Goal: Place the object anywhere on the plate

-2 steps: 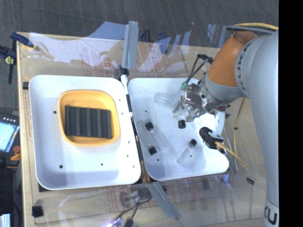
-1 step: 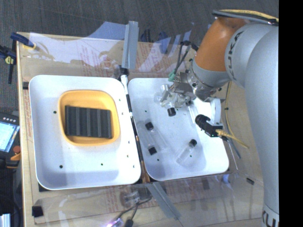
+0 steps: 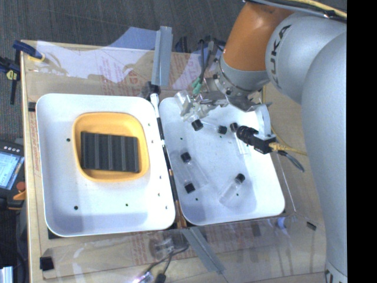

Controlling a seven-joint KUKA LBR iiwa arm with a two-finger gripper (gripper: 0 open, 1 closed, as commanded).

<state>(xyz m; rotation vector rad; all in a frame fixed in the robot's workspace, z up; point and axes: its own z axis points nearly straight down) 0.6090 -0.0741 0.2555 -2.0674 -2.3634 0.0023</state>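
Camera view, rounded yellow plate, ribbed dark insert

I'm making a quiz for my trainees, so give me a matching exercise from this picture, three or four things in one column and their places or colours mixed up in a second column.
Column one:
1. square yellow plate with the dark ribbed centre
2. clear plastic vials with black caps
3. end effector
4. orange band on the grey arm

Column two:
A. scattered in the right white bin
B. above the wrist
C. in the left white bin
D. over the right bin's far left corner

Pairs: 1-C, 2-A, 3-D, 4-B
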